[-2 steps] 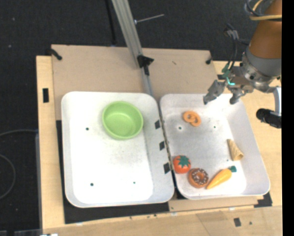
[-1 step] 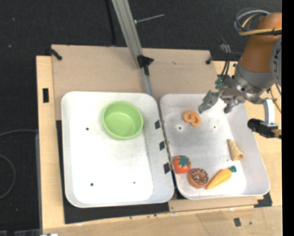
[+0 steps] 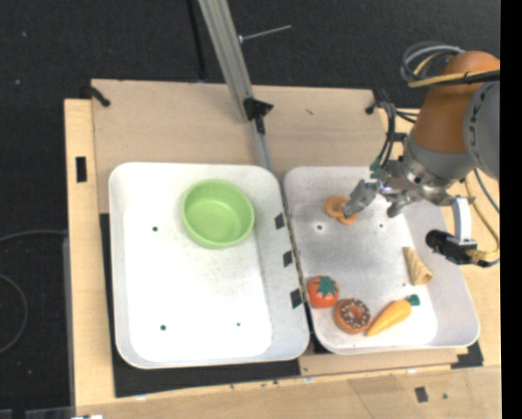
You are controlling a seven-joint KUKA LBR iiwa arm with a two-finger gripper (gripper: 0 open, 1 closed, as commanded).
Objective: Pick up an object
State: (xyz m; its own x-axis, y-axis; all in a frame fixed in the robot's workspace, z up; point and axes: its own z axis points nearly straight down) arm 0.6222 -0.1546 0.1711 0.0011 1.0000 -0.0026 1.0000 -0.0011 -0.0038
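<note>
The two white bins sat side by side on the bench, and the right bin (image 3: 374, 260) carried everything the arm could reach. The left bin (image 3: 156, 321) held a green bowl (image 3: 217, 214) toward its far edge, well apart from the work.

The gripper (image 3: 376, 199) hung over the far part of the right bin, its fingers spread, one of them angled down beside a small flat orange piece (image 3: 338, 209) lying near the bin's far-left corner. The finger seemed to touch or just overlap its right edge; the piece was not between the fingers.

That piece looked like a light plastic toy, stiff, probably smooth and apt to slide on the bin floor. Being thin and flat, it offered little height, so it would likely be best taken across its narrow width with the fingers low against the floor.

Nothing crowded it. A tan cone (image 3: 417, 265) lay by the right edge. Along the near edge sat a carrot (image 3: 391, 315), a chocolate doughnut (image 3: 353, 314) touching it, and a tomato (image 3: 322, 291) against the left wall, all well apart.
</note>
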